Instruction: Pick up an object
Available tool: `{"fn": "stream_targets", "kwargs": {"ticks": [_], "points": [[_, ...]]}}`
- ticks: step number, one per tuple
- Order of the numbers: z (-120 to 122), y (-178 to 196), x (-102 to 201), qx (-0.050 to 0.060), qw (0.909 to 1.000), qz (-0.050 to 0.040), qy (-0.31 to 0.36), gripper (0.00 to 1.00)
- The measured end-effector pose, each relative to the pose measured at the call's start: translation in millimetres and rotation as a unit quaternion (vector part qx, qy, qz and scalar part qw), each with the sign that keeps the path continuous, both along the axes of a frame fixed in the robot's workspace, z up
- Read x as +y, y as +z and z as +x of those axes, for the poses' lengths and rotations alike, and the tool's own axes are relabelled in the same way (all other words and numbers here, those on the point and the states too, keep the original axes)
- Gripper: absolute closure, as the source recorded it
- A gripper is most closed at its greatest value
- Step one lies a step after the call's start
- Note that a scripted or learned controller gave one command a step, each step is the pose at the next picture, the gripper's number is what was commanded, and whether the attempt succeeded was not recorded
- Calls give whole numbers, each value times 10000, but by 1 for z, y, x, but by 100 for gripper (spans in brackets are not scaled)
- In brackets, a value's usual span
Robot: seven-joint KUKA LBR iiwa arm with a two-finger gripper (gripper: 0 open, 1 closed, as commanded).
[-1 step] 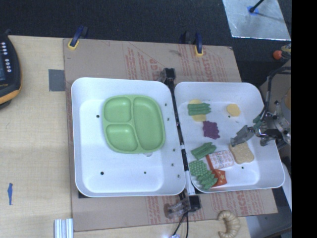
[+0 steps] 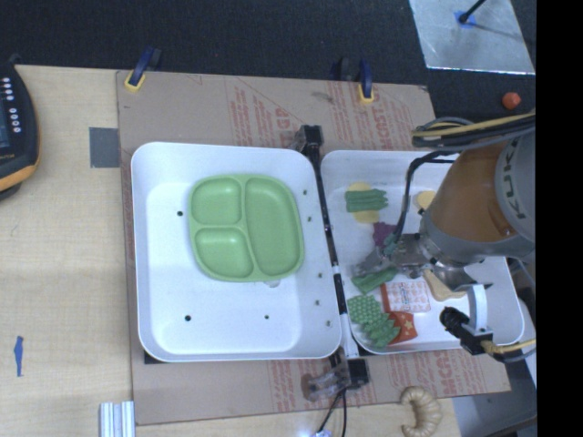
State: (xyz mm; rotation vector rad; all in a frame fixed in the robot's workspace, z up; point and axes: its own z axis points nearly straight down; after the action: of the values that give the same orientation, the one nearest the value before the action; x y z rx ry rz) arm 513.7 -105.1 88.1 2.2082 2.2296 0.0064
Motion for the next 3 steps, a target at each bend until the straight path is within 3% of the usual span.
{"fn": "stream_targets", "kwargs": {"ticks": [1, 2, 3], "points": [[-1, 16, -3, 8, 10000, -7, -9, 100], [-1, 16, -3, 10, 10000, -7, -12, 0], [-1, 26, -4, 13, 10000, -15, -1, 100]]}}
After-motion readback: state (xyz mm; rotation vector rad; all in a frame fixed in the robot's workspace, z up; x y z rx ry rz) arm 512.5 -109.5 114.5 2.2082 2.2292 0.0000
